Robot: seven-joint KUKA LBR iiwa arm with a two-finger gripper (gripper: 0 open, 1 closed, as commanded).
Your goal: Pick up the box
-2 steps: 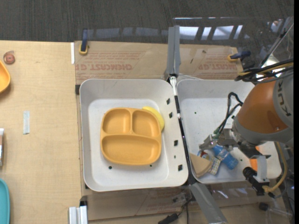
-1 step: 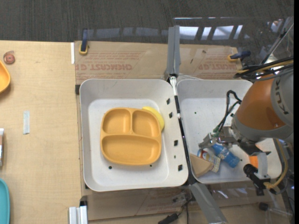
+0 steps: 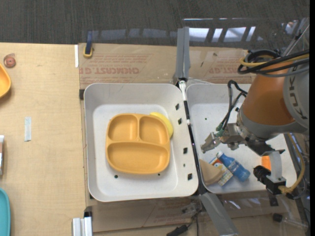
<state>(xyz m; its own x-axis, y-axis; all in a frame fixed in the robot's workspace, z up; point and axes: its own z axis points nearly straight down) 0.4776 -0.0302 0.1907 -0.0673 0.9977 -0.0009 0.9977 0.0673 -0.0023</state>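
Bench: two white bins [image 3: 91,132] side by side.
Left bin: orange tray [image 3: 138,143] central, margins free.
Box [image 3: 222,173]: right bin, front edge, beside blue bottle [image 3: 235,167].
Gripper [image 3: 214,140]: fingers spread, holding nothing, above box.

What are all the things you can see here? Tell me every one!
White bins: two, side by side on the bench.
Divided plate: one, orange, in the left bin.
Yellow thing: one, peeking from behind the plate's upper right corner.
Bottle: one, blue, lying in the right bin.
Box: one, small, pale, beside the bottle.
Brown wedge: one, tan, right bin's lower left.
Cardboard: brown sheet behind the bins.
Arm: one, grey with orange band, over the right bin.
Gripper: one, above the bottle.
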